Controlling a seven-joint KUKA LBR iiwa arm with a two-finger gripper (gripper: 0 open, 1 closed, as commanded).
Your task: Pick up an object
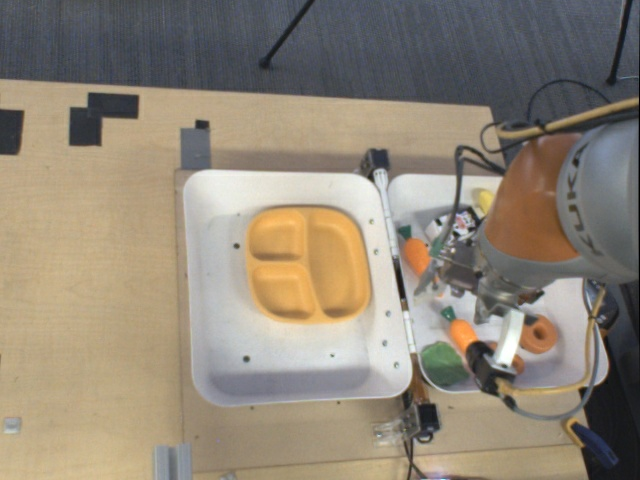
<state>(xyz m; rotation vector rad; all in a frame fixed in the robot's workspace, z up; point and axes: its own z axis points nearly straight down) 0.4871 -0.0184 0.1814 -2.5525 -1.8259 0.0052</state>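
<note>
The grey arm (575,203) reaches over the right bin (590,368). The left bin (215,268) holds a yellow divided plate (305,264). Whether the fingers (455,278) are open cannot be told. An orange carrot (461,334) lies beside a green object (443,362) near the right bin's front edge.

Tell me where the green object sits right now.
The green object lies in the right bin, at its near-left corner, just beside an orange carrot-like piece and below the arm's gripper.

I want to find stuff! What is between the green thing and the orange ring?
In the camera view, an orange carrot-like piece lies between the green thing and the orange ring.
</note>
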